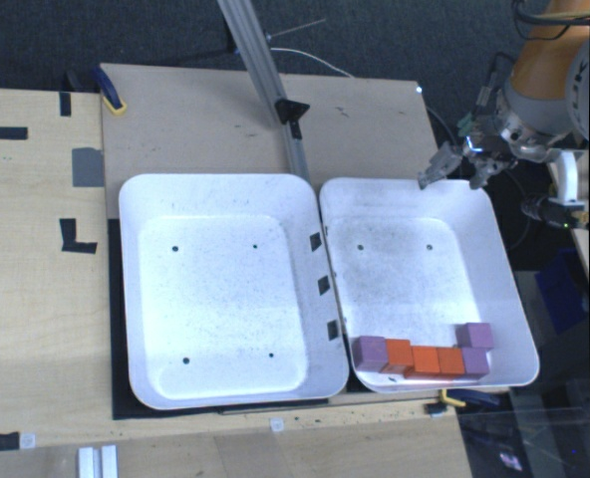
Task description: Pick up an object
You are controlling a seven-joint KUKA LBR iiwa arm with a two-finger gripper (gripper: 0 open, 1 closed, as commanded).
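Approach step, nothing lifted yet. Your hand [452, 167] hangs over the upper right rim of the right bin [494, 237]; you cannot tell how it is set, and nothing shows in its grasp. The blocks [425, 355], purple and orange, huddle along that bin's lower edge, well apart from the hand. Next move, by my reckoning: travel down-frame, then descend.

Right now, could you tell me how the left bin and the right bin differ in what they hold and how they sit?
The right bin holds purple and orange blocks clustered along its near edge; the left bin shows just its speckled floor. The gripper hovers over the right bin's far corner, well away from the left bin. The right bin sits slightly turned beside the squarer left bin. Both are shallow, white and rounded.
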